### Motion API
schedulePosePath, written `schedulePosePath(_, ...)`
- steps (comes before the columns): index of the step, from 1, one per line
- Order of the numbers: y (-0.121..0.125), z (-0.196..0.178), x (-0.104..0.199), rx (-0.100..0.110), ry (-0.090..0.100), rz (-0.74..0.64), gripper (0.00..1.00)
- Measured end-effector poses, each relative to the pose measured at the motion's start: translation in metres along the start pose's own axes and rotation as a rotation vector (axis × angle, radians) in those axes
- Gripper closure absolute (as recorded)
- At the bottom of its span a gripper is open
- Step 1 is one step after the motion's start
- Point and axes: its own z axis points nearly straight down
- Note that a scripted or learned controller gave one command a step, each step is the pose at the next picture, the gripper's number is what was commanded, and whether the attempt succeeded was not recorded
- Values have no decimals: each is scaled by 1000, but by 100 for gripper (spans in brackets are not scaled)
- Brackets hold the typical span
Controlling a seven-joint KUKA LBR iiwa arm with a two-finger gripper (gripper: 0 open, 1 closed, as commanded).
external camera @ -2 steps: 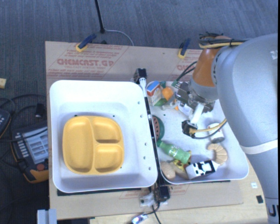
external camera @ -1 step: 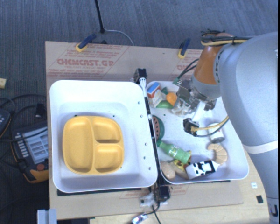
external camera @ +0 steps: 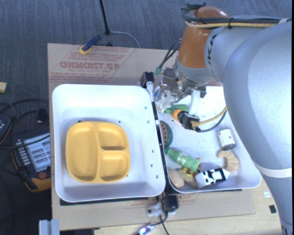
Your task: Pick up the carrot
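The carrot (external camera: 178, 114) is a small orange piece with a green top, lying in the far left part of the right bin (external camera: 245, 180). My gripper (external camera: 180, 101) hangs low over that corner of the bin, right above the carrot and partly covering it. The grey arm with its orange band comes in from the right and hides the far right part of the bin. From this angle I cannot make out whether the carrot is held.
The right bin also holds a watermelon slice (external camera: 165, 131), a green bottle (external camera: 179, 156), a white can (external camera: 226, 138), a bread piece (external camera: 230, 160) and a black-and-white toy (external camera: 210, 176). In the left bin (external camera: 78, 94) lies a yellow divided plate (external camera: 98, 151).
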Motion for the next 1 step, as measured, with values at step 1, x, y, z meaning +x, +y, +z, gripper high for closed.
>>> schedulePosePath(1,23,0,-59,-2,-1,-521,100)
